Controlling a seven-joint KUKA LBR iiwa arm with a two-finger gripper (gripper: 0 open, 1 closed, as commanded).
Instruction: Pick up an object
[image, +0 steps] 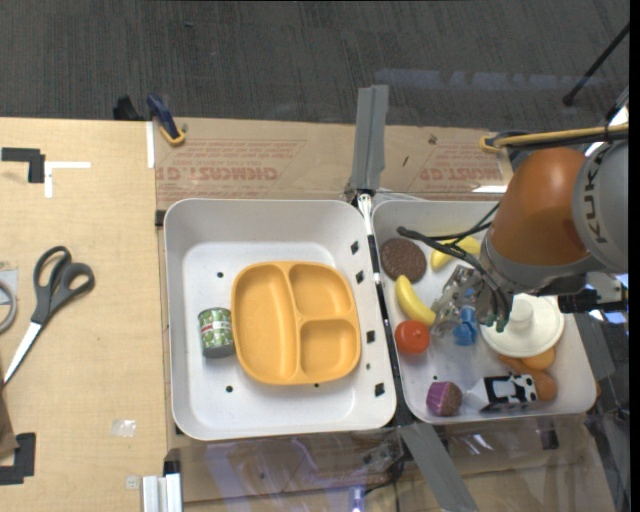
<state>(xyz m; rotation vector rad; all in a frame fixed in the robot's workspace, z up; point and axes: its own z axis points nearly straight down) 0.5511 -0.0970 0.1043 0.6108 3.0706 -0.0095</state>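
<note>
fixed above the bench (80, 200), looking down at a slant. takes in both white bins (190, 400) whole, from moderately near.

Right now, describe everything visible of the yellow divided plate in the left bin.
The yellow-orange divided plastic plate is a rounded square with a raised rim and three compartments: one long section along its left side and two smaller ones on the right. It looks smooth and matte, and nothing lies in its compartments. It lies flat, right side up, turned slightly, near the middle of the shallow white left bin. A small green-labelled can lies close against its left edge; whether they touch is unclear.
</note>
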